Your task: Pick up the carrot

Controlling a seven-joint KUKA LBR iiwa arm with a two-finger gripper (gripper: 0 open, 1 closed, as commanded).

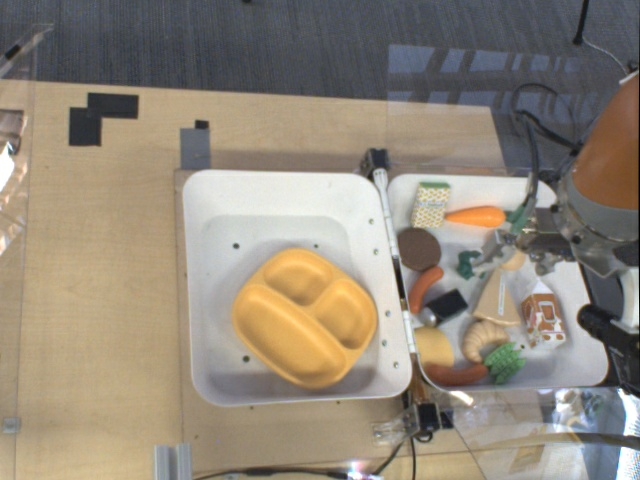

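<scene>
The carrot [475,216] lies in the right bin [590,368], near its far edge, at about 12 o'clock from the middle of that bin. It rests on its side with the thick end toward the left and the thin end toward the right. Just at its 9 o'clock stands a small pale block with green dots [431,204].

The gripper [510,243] hangs over the right bin, at about 4 o'clock from the carrot, close to the thin end. The arm [610,168] comes in from 3 o'clock, with the orange band above the wrist. Whether the fingers are wide or narrow I cannot tell, because the metal parts are small and mixed with the things under them. The carrot is not between them.

Under the gripper lie a small dark green piece [468,262] and a beige cone [495,298]. At 9 o'clock of the bin there are a brown round disc [420,248], a red sausage [424,288] and a black block [447,306]. At 6 o'clock there are a croissant [480,336], a green broccoli [506,362] and a yellow round piece [434,346]. A small white and brown carton [543,318] sits at 4 o'clock.

The left bin [210,268] holds a yellow divided plate [305,314], a little toward 5 o'clock from its middle.
</scene>
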